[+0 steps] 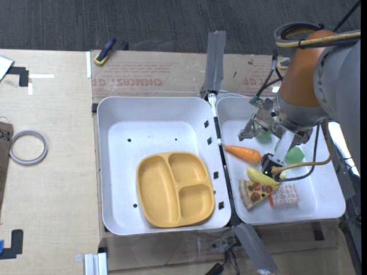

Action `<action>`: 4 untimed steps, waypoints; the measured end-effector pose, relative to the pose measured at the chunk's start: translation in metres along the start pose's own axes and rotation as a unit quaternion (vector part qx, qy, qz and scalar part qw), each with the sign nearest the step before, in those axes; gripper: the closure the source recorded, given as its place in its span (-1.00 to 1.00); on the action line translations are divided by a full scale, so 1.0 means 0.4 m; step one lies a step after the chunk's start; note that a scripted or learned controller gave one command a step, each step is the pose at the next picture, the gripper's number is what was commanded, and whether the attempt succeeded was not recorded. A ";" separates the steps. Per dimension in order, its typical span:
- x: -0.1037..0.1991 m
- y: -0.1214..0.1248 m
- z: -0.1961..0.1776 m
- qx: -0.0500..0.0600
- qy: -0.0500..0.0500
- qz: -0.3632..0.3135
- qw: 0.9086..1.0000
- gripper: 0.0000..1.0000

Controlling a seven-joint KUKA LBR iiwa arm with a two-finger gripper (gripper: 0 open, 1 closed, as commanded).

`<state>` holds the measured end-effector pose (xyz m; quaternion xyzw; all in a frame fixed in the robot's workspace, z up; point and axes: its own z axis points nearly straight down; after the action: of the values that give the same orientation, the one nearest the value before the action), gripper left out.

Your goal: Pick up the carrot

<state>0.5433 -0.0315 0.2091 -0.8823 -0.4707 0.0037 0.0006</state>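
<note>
Quick look from my remote seat: the only writing I can spot is red print on the cardboard (149, 79) behind the bins. It's upside down from this camera and I can't read it for sure. There's also a red-and-white packet (285, 195) in the right bin (307, 206), but whatever is printed on it is too small to make out.

The count is two bins. The left bin (149, 125) has one yellow plate (172, 188) with three compartments. The right bin has one carrot (243, 152), one banana (261, 176), one pizza slice (252, 192), that one packet, and two green pieces (294, 154), one of them half tucked under the arm.

The carrot lies flat on the floor of the right bin close to its left wall, thin end pointing left, with the banana and pizza just below it. The gripper (251, 129) hangs just above the carrot with nothing in it that I can see, and I honestly can't tell how far open it is.

Out on the bench there's one roll of tape (27, 134) on the left and one blue-and-yellow tool (105, 50) at the back.
</note>
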 end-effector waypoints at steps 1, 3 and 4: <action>0.015 -0.070 0.053 0.001 0.000 0.051 0.999 -1.00; 0.020 -0.062 0.053 0.001 -0.001 0.317 0.949 -1.00; 0.040 -0.026 -0.256 0.000 -0.001 0.142 0.990 -1.00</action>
<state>0.5444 -0.0123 0.3113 -0.9401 -0.3410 0.0041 -0.0006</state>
